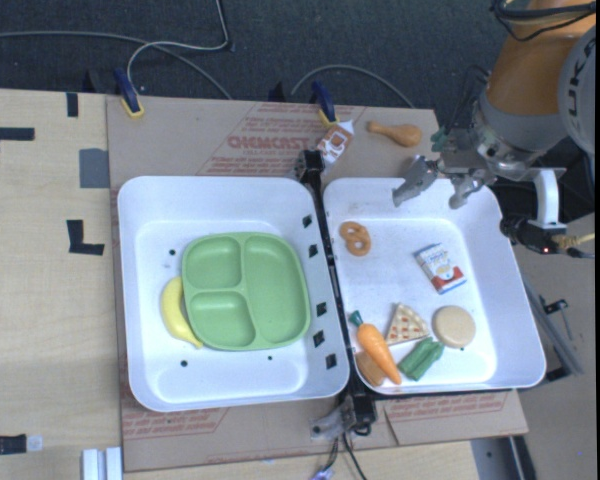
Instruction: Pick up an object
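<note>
There is one camera, fixed above the bench (40, 268), and it looks down at a slant, so the far edge of the bench lies at the top of the picture and the near edge at the bottom. It stands far enough to take in both white bins whole: the left bin (140, 268) and the right bin (510, 298) sit side by side in the middle. The arm (540, 58) enters from the upper right corner.
</note>
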Available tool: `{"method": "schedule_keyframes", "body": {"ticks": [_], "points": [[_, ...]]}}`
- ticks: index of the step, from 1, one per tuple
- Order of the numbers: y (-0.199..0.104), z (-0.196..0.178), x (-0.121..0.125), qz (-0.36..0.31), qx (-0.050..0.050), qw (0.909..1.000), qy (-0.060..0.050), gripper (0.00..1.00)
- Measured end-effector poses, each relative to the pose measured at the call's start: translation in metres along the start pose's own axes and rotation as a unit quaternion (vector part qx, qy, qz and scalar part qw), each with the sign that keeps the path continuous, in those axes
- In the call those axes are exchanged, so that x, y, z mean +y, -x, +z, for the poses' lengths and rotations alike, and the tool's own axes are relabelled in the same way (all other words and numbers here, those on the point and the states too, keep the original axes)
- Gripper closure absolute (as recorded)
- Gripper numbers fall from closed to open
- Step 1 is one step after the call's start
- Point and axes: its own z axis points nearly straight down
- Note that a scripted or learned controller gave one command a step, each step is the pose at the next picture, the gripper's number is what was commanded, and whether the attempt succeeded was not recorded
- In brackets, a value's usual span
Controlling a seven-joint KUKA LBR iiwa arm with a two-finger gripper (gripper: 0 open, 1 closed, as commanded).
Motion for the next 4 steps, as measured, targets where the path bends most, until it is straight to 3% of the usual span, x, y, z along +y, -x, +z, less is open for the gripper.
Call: {"method": "schedule_keyframes", "body": {"ticks": [1,2,3,4], "points": [[-0.026,0.075,0.013,0.000,0.000,1.0000,-0.001,0.00],[-0.008,0.181,0.032,0.000,0.000,1.0000,0.002,0.00],[-0.008,0.171,0.032,0.000,-0.001,1.0000,0.002,1.00],[-0.070,0.082,0.001,-0.001,0.000,1.0000,0.001,1.00]]}}
